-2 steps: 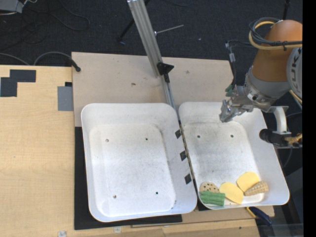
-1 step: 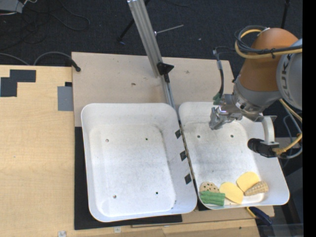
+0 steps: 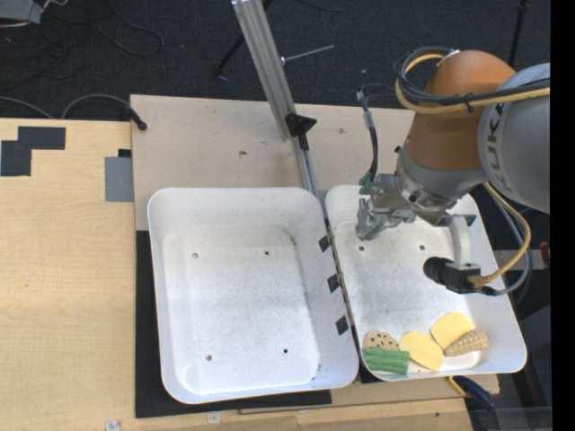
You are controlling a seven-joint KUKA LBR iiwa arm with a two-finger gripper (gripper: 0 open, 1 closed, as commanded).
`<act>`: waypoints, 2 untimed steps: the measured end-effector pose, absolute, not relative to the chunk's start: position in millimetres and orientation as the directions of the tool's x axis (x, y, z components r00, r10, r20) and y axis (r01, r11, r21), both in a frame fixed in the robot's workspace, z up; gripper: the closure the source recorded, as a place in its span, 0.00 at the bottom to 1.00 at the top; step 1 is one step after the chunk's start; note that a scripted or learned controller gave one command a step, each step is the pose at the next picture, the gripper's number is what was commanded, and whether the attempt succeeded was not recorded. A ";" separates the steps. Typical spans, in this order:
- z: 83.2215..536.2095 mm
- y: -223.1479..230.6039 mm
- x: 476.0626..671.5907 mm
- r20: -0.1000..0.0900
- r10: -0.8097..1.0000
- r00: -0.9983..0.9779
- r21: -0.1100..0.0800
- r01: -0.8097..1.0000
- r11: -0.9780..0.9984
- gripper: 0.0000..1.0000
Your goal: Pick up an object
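Closest to me, at about five o'clock in the view, the right bin (image 3: 503, 353) holds a small cluster in its near corner: a green ridged piece (image 3: 386, 359), a round brown-spotted cookie (image 3: 381, 340), two yellow pieces (image 3: 422, 349) overlapping each other, and a tan cone-shaped piece (image 3: 467, 342) touching the farther yellow one. These are the things I could pick, and they lie packed together against the near rim.

The left bin (image 3: 171, 241), from seven to nine o'clock, shows a bare speckled floor.

Farther back, at about two o'clock, the gripper (image 3: 369, 229) hangs over the far left part of the right bin, well apart from the cluster. I cannot tell how the pincer stands, and I see nothing held in it.

To do this step well, I judge the arm must travel toward me to the near corner and descend on an outlying piece, such as the cone or the green piece, since the crowding and the rim leave little room.
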State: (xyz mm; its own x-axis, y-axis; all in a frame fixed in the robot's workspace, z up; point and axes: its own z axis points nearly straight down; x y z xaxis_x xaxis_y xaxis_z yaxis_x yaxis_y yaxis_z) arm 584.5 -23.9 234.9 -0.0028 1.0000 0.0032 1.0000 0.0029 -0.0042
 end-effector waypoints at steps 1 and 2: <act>237.7 22.0 559.5 0.002 1.000 -0.004 -0.006 1.000 0.004 1.00; 227.5 65.7 550.4 0.002 1.000 -0.002 -0.007 1.000 0.002 1.00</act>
